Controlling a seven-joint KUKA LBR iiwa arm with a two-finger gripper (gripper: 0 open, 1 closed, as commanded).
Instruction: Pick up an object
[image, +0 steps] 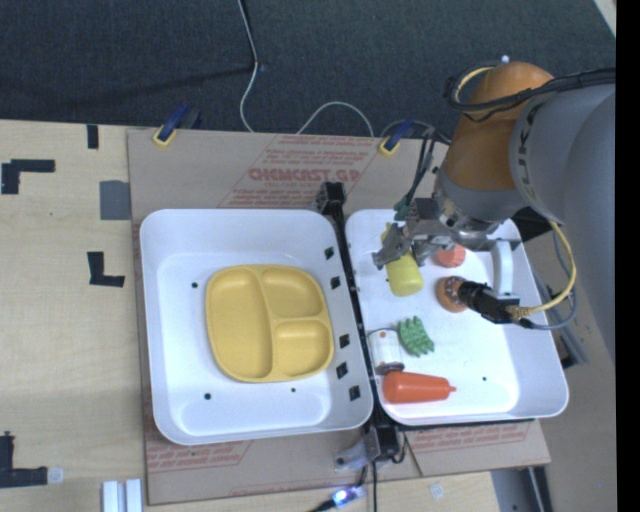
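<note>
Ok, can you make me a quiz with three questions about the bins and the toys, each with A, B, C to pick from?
1. Where is the yellow divided plate?
A. in the left bin
B. in the right bin
C. on the cardboard outside the bins

2. What colour is the toy carrot?
A. blue
B. orange
C. purple

3. How does the carrot lie?
A. standing on its tip
B. on its side, flat on the bin floor
C. balanced on top of the plate

Answers:
1. A: the plate sits in the middle of the left bin, away from the toys.
2. B: it is orange, near the front edge of the right bin, just past the green leafy toy.
3. B: it lies lengthwise on the white floor, its point toward the right wall.
</note>
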